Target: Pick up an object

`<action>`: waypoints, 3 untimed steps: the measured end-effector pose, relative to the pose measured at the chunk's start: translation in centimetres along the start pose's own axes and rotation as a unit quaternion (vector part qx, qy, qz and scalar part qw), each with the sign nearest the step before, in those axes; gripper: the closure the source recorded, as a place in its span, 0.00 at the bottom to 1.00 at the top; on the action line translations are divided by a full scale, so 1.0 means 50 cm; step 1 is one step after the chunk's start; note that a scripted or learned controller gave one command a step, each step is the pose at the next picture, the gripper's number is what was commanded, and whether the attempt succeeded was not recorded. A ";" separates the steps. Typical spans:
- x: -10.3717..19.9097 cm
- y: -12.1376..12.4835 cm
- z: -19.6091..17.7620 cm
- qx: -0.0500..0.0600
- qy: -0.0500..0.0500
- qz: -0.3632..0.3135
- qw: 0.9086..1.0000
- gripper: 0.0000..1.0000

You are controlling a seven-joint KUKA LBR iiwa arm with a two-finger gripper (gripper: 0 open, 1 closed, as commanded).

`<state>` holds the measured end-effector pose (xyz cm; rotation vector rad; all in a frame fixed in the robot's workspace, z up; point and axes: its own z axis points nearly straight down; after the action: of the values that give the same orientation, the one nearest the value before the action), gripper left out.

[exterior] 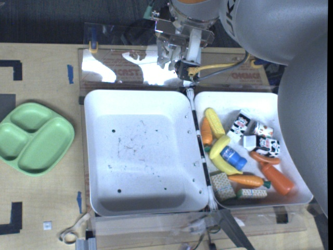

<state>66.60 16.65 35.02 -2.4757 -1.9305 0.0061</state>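
Bench — gripper [177, 61] above bins [138, 100]

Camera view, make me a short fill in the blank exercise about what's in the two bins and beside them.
1. The toys, among them a banana and a corn cob, lie in the ____ bin.
2. The divided plate left of the bins is ____ in colour.
3. The small can resting against the banana is ____.
4. The gripper hangs beyond the bins' ____ edge.

Missing words: right; green; blue; far
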 end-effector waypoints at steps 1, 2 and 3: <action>-0.023 0.006 -0.018 -0.001 0.001 0.002 1.000 1.00; -0.058 0.014 0.003 0.001 0.000 0.014 1.000 1.00; -0.016 0.003 -0.145 -0.001 0.000 0.030 1.000 1.00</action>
<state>66.61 15.84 42.26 -2.5327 -1.8568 0.0041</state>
